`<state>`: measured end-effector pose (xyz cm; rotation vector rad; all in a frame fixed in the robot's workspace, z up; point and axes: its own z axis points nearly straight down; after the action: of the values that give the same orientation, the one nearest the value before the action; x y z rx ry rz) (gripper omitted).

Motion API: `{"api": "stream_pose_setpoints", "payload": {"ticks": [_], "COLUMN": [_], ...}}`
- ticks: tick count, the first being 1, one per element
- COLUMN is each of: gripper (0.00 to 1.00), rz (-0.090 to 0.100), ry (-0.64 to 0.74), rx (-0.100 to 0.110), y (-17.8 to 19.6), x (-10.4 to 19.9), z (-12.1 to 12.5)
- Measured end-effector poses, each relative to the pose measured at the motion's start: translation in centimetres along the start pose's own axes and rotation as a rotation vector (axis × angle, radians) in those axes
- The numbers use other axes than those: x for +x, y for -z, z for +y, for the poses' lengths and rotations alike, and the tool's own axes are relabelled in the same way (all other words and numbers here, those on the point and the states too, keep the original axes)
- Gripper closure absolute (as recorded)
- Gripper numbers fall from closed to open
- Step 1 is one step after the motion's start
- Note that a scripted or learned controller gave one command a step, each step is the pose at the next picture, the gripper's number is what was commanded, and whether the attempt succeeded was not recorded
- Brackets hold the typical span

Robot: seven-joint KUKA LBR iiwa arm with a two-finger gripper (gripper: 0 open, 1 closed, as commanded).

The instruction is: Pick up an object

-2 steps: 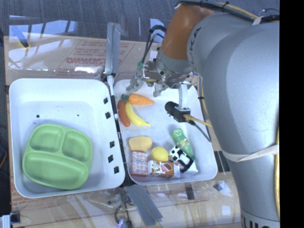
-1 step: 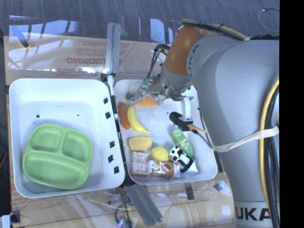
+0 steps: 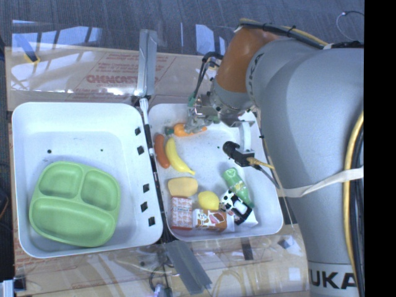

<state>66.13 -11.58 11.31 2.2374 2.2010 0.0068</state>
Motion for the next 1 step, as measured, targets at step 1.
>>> {"api": "stream_pose_setpoints", "payload": {"ticks": [1], "gripper": [1.00], "rz": [-0.001], "ry": [-0.041], "rx": [0.005], "y": [14.63], "x": [6.19], "z": [-0.45]}}
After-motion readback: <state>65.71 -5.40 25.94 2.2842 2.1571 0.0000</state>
